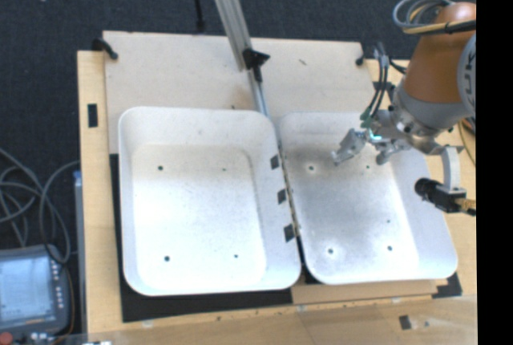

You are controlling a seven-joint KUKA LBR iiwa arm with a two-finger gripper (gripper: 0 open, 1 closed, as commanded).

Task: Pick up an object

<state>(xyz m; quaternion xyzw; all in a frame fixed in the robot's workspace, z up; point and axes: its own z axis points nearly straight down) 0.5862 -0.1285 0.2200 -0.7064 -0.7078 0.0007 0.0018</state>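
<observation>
- Nearest the lens: grey arm (437, 91) with orange band, reaching in from the right above the right bin (361, 223).
- Below it, gripper (365, 149) hanging over the upper part of that bin's floor, tilted toward the left bin (200, 207); fingers (347, 148) spread apart, nothing between them.
- Object to pick: cannot be located on the speckled bin floors.
- Step, as judged: approach or search, no grasp made yet.
- Next move: calls for a settled target first, then a straight descent, wide open, before closing.
</observation>
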